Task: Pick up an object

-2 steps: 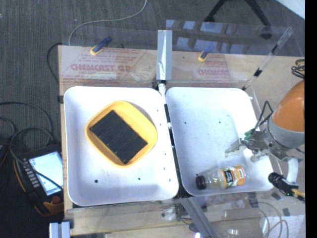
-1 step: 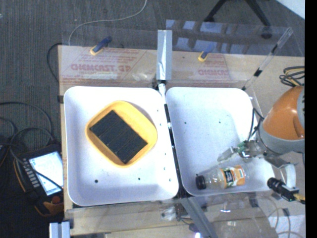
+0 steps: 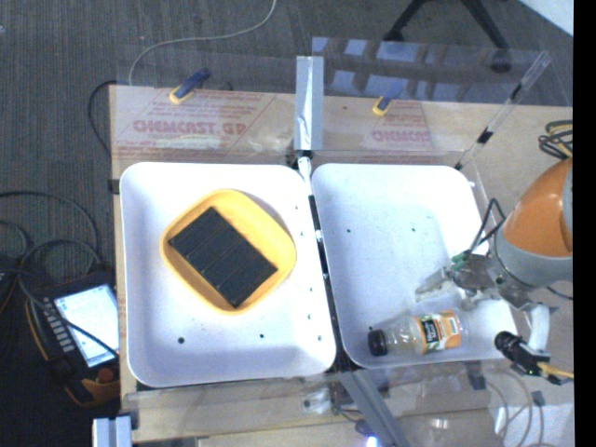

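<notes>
A small clear bottle with a black cap and an orange label lies on its side near the front wall of the right bin. My gripper hangs at the right side of that bin, just above and behind the bottle, with nothing seen held in it. The grey arm with its orange band comes in from the right edge. In the left bin lies a yellow oval dish-like object with a black ribbed rectangle on top.
The two bins meet at a ridge in the middle. Clear plastic panels stand behind the bins. A tablet and cables lie on the floor at the left.
</notes>
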{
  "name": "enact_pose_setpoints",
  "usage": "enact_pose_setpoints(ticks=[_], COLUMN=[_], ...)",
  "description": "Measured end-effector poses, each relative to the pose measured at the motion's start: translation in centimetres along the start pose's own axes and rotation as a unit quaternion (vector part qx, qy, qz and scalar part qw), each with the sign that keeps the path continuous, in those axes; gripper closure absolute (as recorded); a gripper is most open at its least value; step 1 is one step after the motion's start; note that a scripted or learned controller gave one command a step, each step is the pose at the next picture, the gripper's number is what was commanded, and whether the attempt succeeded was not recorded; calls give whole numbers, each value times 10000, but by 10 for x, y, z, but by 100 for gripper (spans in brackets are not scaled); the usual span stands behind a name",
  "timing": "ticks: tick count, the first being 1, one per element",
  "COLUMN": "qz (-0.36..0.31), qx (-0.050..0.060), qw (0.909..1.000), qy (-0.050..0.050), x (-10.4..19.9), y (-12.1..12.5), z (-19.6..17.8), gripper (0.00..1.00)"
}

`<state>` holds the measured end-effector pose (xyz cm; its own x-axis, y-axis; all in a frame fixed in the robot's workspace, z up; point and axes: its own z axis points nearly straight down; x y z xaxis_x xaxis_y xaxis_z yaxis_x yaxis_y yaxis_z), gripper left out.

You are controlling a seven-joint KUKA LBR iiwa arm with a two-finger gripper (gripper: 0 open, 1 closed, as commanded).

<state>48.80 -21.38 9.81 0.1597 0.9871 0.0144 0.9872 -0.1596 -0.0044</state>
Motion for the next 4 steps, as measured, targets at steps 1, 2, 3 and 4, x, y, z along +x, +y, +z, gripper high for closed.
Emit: enact_pose_setpoints(ticks=[1, 2, 3, 4], qz=[463, -951, -2246, -2247], qx=[-2, -119, 12, 13], qw=[9989, 9953, 9744, 9744], qy=[-75, -113, -78, -76], x=[18, 11, 6, 6], y=[18, 1, -5, -5], z=[3, 6, -18, -18], gripper=[0, 0, 0, 0])
